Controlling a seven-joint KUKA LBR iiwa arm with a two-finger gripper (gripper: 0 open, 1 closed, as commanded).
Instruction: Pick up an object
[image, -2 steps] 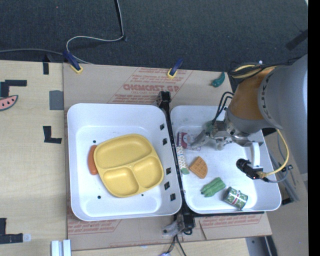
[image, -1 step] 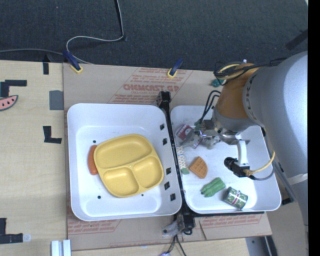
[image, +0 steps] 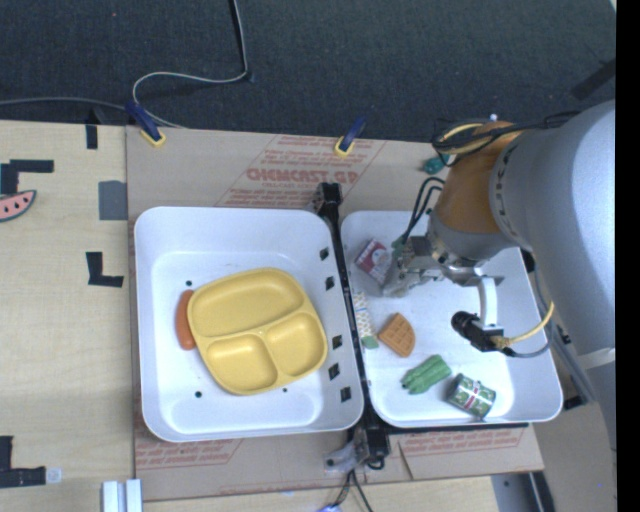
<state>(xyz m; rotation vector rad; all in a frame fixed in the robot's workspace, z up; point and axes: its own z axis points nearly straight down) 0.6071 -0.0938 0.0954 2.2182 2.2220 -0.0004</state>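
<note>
The arm is reaching in from the right and hanging over the right bin, with the gripper sitting low near the bin's upper left corner, just beside a small red-and-white packet that is lying close to the divider between the bins. Whether that gripper is spread or closed, I cannot tell; the metalwork is blurring together with the packet's edge, and nothing is visibly being held. The other candidates are waiting lower in the same bin: an orange waffle-like piece near the middle, a green vegetable-shaped toy below it, and a small green-labelled can lying on its side toward the lower right. Over in the left bin, a yellow divided plate is resting with an orange item peeking out along its left edge. Now the risks, as I am judging them: the packet is looking flat and thin, so a grasp could be sliding over it or pinching only an edge and dropping it on the lift. It is also sitting tight to the bin wall, so the gripper could be catching the rim or shoving the packet against the divider instead of seating around it.
</note>
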